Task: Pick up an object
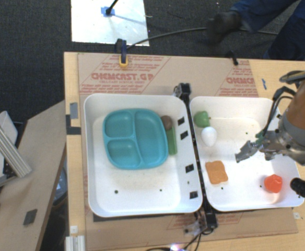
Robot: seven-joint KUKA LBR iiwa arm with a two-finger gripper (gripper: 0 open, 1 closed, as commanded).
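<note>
Right bin — hand blurred

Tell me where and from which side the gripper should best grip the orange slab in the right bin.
The orange slab lies flat, apart from the white egg and red object. Probably best taken from straight above, fingers across its narrower width; the gripper hangs just to its right.

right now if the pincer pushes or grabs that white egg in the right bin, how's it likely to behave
The white egg looks rounded and smooth, so it would probably roll on a push, maybe against the green fruit close beside it. Its curved, glossy-looking surface may slip out of the pincer unless gripped across the middle. It is small, so likely light.
</note>
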